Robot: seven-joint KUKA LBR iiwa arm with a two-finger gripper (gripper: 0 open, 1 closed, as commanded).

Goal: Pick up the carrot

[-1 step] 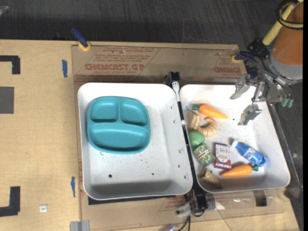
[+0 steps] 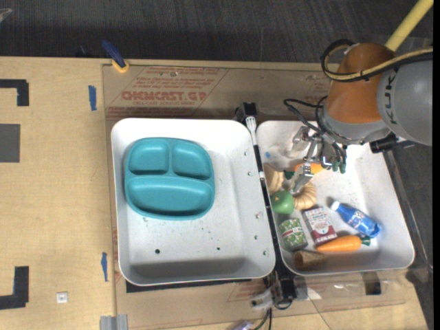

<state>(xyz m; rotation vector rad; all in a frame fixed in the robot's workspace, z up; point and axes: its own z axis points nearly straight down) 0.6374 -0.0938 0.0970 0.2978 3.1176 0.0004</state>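
Note:
The carrot [image 2: 339, 244] is orange with a green tip. It lies flat near the front edge of the right bin [image 2: 392, 184], pointing left to right. My gripper [image 2: 307, 168] hangs over the back-middle of that bin, well behind and to the left of the carrot. It sits just above a small orange piece and a tan bread-like item [image 2: 306, 196]. The carrot is not in the gripper.
Around the carrot lie a blue-and-white bottle [image 2: 356, 219], a red-and-white carton [image 2: 317, 224], a green can [image 2: 292, 232], a green round fruit [image 2: 282, 202] and a brown item [image 2: 310, 258]. The left bin [image 2: 206, 253] holds a teal divided plate [image 2: 168, 178].

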